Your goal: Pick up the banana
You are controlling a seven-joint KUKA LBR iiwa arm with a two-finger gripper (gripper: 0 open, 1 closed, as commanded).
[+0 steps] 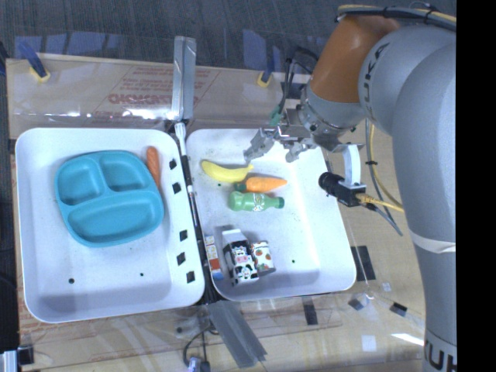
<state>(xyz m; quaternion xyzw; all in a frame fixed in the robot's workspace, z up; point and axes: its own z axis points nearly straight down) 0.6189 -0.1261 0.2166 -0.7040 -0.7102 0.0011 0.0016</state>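
— Gripper?
— Fingers spread, nothing between them, above the right bin's far edge.
— Banana?
— Free in that bin, touching the carrot; green bottle just below.
— Hidden?
— The wrist blurs into cables.

The pale wooden bench, covered at the back by a clear plastic sheet with red printing, bears two shallow white plastic bins touching side by side: the left bin and the right bin. Small dark tape marks dot the bench's front right.
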